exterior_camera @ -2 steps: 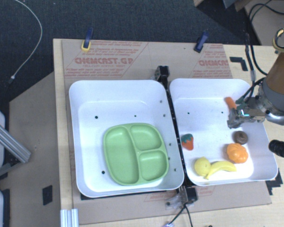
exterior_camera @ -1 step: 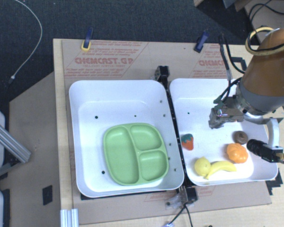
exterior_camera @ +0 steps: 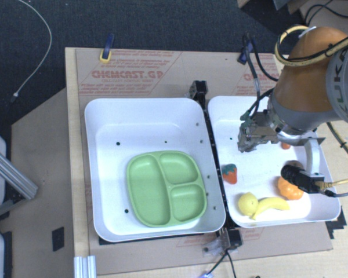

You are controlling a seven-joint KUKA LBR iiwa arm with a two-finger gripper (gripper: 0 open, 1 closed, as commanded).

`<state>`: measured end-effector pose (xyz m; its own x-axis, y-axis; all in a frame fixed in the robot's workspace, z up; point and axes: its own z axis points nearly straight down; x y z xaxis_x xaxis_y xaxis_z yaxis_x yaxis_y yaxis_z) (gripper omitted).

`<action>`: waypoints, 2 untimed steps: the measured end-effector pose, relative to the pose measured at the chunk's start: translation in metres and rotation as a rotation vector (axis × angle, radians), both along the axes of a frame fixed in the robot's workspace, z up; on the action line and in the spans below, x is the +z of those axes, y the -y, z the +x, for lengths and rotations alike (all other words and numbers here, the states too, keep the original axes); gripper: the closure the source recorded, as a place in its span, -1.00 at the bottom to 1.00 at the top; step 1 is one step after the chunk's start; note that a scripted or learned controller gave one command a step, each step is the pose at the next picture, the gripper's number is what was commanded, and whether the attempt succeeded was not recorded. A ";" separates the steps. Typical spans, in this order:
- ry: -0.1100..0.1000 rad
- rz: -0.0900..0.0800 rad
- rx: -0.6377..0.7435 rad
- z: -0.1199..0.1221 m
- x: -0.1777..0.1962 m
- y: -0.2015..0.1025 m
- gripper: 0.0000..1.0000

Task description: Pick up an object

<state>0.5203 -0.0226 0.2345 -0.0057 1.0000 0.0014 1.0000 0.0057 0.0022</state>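
Observation:
My gripper [exterior_camera: 250, 139] hangs over the middle of the right bin [exterior_camera: 232, 112], its dark fingers pointing down and left. A small red strawberry-like toy with a green top [exterior_camera: 229, 173] lies at the bin's left wall, below the gripper. A yellow lemon [exterior_camera: 248, 202] and a yellow banana [exterior_camera: 271, 205] lie near the bin's front edge. An orange fruit [exterior_camera: 289, 190] sits at the front right, partly under a black part of the arm. A bit of orange-red [exterior_camera: 285, 146] peeks out beneath the wrist.
The left bin [exterior_camera: 104, 126] holds a green divided plate [exterior_camera: 165, 187]. Black clamps [exterior_camera: 198, 89] sit between the bins at the back. The arm's grey and orange body [exterior_camera: 310, 80] overhangs the right bin's far right side.

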 end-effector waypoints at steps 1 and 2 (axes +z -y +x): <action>0.000 0.000 0.000 0.019 0.003 -0.047 1.00; -0.001 0.000 0.001 0.029 -0.010 -0.106 1.00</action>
